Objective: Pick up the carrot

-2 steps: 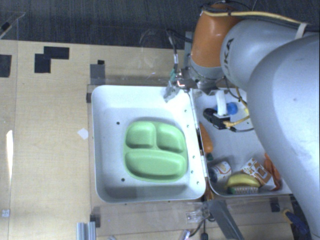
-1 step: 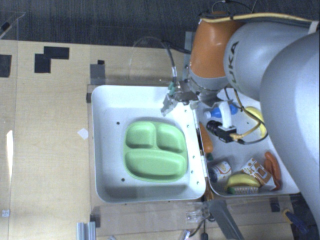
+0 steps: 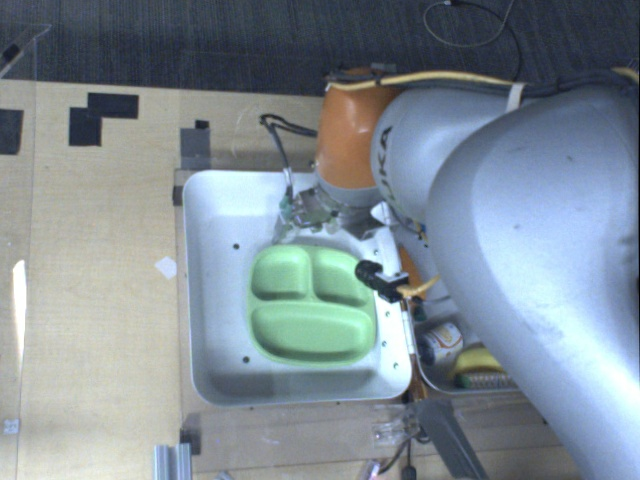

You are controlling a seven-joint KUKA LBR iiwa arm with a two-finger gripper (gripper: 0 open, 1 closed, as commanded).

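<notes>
The large grey robot arm (image 3: pixel 520 228) reaches over the shallow white left bin (image 3: pixel 215 298) holding a green three-compartment plastic plate (image 3: pixel 310 308), its gripper (image 3: pixel 298 213) above the bin's far wall, aperture and contents indeterminate, while an orange sliver, possibly the carrot (image 3: pixel 403 263), lies just beyond the bin's right wall.

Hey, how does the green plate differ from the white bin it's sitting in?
The green plate is bright green; the white bin is plain white. The plate is split into three compartments, two small and one long, while the bin is one open space. The plate is the smaller, lying flat inside the bin toward its right wall. Both are shallow with rounded corners.
</notes>
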